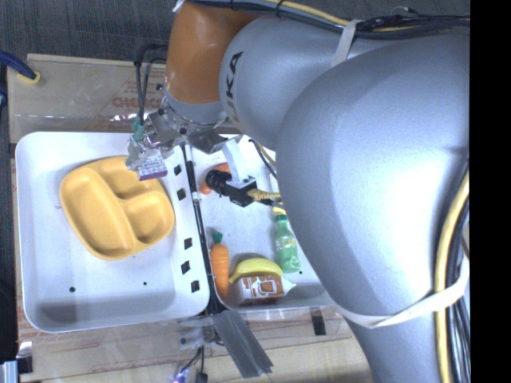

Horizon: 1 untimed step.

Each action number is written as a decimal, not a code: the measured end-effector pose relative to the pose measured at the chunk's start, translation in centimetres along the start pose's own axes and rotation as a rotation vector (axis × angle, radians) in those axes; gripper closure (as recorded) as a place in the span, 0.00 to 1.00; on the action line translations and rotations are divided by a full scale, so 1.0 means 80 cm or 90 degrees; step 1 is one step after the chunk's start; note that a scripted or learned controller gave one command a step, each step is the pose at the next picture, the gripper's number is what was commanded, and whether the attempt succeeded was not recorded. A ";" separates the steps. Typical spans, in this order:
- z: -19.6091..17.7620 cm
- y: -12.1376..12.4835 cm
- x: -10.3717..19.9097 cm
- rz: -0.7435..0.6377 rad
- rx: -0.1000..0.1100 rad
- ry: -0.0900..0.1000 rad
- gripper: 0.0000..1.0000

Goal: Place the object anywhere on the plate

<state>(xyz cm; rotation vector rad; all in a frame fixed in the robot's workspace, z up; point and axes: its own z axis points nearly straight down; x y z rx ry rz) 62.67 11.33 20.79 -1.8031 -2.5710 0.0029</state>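
One small packet (150, 166) sits clamped in the gripper (148, 159) at the plate's (104, 214) 1 o'clock rim; early release risks it tipping off into the bin (48, 294)

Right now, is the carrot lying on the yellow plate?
No. The carrot lies in the right bin beside the banana, while the yellow plate sits in the left bin.
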 end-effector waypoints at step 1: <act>0.000 0.000 0.000 0.000 0.000 0.000 0.00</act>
